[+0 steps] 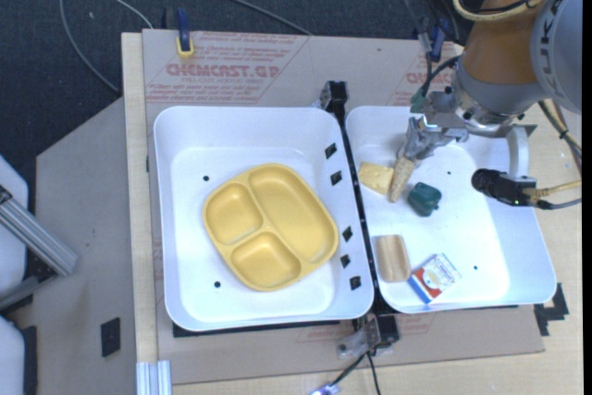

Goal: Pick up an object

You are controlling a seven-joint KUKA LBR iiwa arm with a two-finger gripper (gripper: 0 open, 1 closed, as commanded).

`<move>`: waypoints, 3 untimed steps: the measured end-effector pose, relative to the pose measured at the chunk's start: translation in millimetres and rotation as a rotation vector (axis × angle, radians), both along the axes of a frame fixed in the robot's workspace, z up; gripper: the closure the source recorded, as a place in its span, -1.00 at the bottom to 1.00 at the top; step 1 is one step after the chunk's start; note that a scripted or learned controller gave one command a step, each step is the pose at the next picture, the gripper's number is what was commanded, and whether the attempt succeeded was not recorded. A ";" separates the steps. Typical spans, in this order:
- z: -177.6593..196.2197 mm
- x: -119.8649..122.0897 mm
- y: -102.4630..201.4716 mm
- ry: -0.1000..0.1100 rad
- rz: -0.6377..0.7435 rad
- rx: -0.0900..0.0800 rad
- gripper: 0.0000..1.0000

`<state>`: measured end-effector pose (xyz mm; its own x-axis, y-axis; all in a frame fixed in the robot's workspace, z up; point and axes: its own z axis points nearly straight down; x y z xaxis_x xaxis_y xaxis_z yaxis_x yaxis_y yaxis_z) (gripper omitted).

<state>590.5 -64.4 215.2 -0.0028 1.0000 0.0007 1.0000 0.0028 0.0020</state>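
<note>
My gripper hangs over the upper left part of the right bin. Its fingers are closed on the top end of a tan cone-shaped piece, which slants down and left from the fingertips. The cone's lower end lies against a pale yellow piece beside the bin's left wall. Just right of the cone sits a dark teal object. Further forward lie a tan wooden block and a small red, white and blue box.
The left bin holds a yellow divided plate. A black divider with clips runs between the bins. A black cable fitting of the arm hangs over the right bin's right side.
</note>
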 end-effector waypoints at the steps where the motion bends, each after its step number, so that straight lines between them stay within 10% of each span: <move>1: 12.7 10.4 51.4 0.000 0.001 0.000 1.00; 3: 23.9 31.7 153.1 0.000 0.001 0.001 1.00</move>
